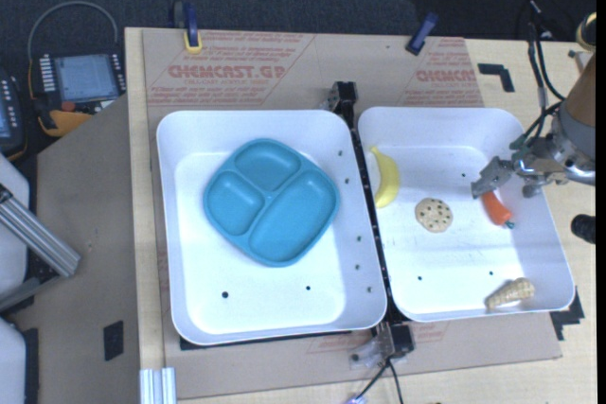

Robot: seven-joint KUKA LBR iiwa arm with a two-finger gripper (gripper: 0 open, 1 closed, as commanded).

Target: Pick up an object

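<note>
gripper hovering over orange carrot, right of cookie | fingers spreading wide, holding nothing | should be centring, straddling carrot, dropping straight before closing

Robotics lab, clamped board, teach pendant, cabling

Just one fixed cam here, mounted above the bench and angled down a bit, far enough back to catch both white bins: left bin, right bin, plus floor around.
</note>
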